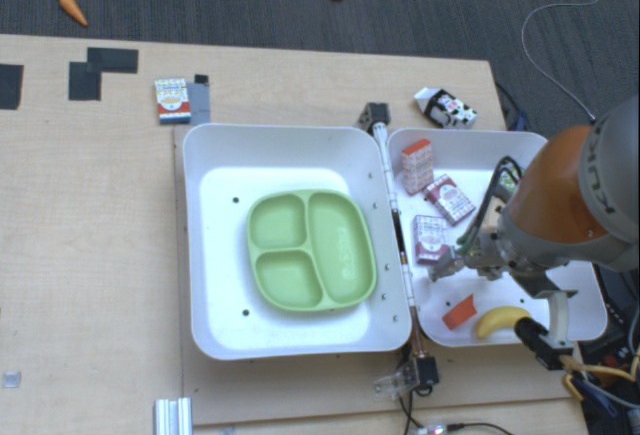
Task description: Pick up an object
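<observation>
Bins sit side by side on your tabletop [90,223]: the left bin [290,148] holds a green divided plate [310,250], and the right bin [590,318] holds the small things you could pick. In the camera view, look in the right bin for a red-and-white carton [417,165] standing near the top edge, a dark red packet [449,199] just below it, and another carton [429,237] lying near the divider between the bins. Near the bottom edge you have an orange wedge [458,313] and a banana [500,320] just beside it. The arm [560,193] reaches in from the right over this bin, and the claw [458,258] hangs low beside the lying carton, above the orange wedge. You cannot tell whether it is released or clenched, and nothing shows between its tips. Outside the bins, a small box [172,100] lies on the tabletop behind the left bin, and a black-and-white toy [446,108] lies behind the right one. On the carpet beyond you see a carrot [71,7].
</observation>
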